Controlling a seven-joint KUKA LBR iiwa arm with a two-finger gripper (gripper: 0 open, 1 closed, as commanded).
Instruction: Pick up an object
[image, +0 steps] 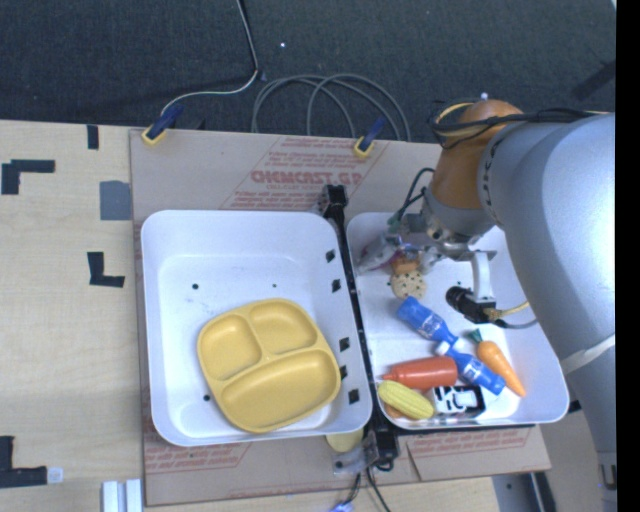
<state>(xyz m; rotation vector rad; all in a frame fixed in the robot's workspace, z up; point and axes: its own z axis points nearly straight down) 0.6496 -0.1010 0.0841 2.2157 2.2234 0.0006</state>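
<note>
The pincer (405, 250) is lowered into the far end of the right bin (535, 400), just above a cookie (405, 285); whether it is released or clenched cannot be told. A blue bottle (425, 320), a carrot (500, 366), a red sausage (422, 373) and a corn cob (405, 401) are crowded nearer the front. A yellow tray (268, 363) is held in the left bin (160, 250). Both bins are set on cardboard (240, 165) over the wooden counter (60, 320).
</note>
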